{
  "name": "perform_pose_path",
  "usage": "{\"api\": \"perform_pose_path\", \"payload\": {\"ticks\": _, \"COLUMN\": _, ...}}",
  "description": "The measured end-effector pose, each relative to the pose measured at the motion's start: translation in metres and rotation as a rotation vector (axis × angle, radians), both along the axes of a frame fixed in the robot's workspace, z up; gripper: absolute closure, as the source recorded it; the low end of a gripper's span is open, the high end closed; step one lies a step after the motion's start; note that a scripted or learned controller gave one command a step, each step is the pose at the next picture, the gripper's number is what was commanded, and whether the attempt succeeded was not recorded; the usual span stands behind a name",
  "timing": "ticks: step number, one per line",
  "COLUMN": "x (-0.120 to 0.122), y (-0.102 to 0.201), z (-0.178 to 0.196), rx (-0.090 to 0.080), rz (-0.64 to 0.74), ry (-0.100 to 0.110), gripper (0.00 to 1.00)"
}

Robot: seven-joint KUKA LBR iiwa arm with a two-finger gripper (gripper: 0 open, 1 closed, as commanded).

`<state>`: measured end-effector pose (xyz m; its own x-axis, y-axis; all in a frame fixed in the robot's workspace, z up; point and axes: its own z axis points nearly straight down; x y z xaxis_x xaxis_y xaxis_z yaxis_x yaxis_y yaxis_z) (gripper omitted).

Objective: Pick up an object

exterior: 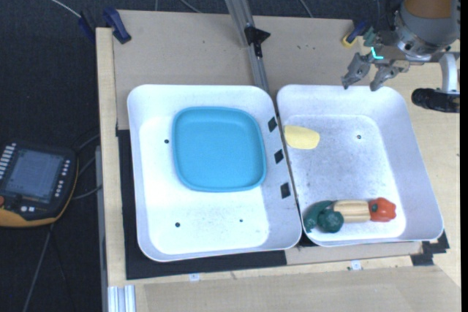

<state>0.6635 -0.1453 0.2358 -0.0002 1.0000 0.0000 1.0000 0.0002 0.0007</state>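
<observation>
Fingers spread apart, gripper hovering at the right bin's far rim, still needing to drop toward the yellow piece.

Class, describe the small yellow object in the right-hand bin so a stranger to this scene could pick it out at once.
Start at the right bin, the one without the blue tray. Look along its left wall, near the divide between the bins, in the upper half. The yellow piece lies there alone, pale and rounded, well apart from the green, tan and red toys lined up at the bin's near edge.
</observation>
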Motion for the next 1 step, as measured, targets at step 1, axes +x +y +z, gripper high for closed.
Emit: {"api": "perform_pose_path", "payload": {"ticks": 1, "x": 0.0000, "y": 0.0000, "z": -0.0001, "rx": 0.000, "rz": 0.000, "ry": 0.000, "gripper": 0.00}}
